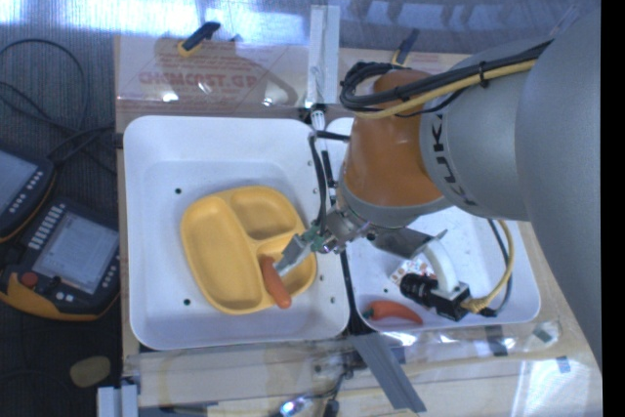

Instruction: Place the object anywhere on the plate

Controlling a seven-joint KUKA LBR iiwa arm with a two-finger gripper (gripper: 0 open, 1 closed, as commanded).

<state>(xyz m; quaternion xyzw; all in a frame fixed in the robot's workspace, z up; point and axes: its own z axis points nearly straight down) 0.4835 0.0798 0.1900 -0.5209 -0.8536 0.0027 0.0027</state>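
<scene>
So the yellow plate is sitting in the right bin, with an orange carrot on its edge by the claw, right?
Not quite: in the camera view the yellow plate sits in the left bin, not the right one. The orange carrot does lie on its edge by the claw.

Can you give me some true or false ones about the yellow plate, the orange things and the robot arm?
1. The yellow plate sits in the left bin. True.
2. An orange carrot lies on the plate's right side. True.
3. The gripper hangs over the right bin. False: it is over the plate, right by the carrot.
4. The right bin holds a second orange piece near its front edge. True.
5. The plate is round with no sections. False: it has dividers making compartments.
</scene>
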